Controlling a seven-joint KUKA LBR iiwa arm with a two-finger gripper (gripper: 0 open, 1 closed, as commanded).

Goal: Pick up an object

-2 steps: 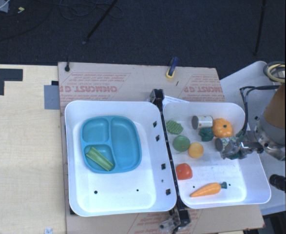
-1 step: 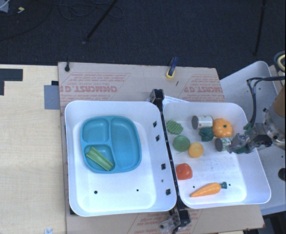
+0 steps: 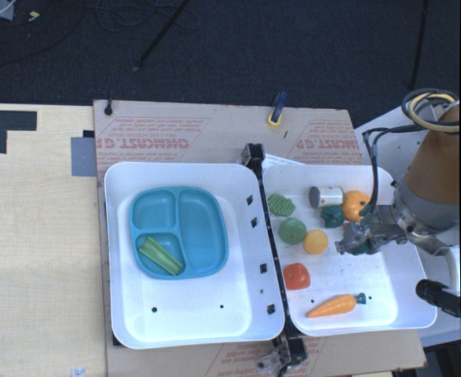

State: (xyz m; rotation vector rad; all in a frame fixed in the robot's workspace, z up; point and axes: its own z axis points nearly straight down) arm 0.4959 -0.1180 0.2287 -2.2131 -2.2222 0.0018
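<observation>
My gripper point(image 3: 359, 239) hangs low over the right part of the right bin point(image 3: 387, 289), coming in from the arm point(image 3: 438, 171) at the right. Just left of it lies a yellow ball point(image 3: 316, 242). An orange fruit point(image 3: 356, 204) and a small teal piece point(image 3: 332, 216) sit just above it, close to the wrist. Further left are a green ball point(image 3: 293, 230), a green leafy piece point(image 3: 280, 204) and a silver can point(image 3: 325, 196). A red tomato point(image 3: 296, 276) and a carrot point(image 3: 336, 305) lie nearer the front.
The left bin point(image 3: 128, 305) holds a blue divided plate point(image 3: 203, 226) with a green pod point(image 3: 159, 255) in its lower left section. A black divider point(image 3: 265, 242) runs between the bins. Cables point(image 3: 426, 108) loop above the arm.
</observation>
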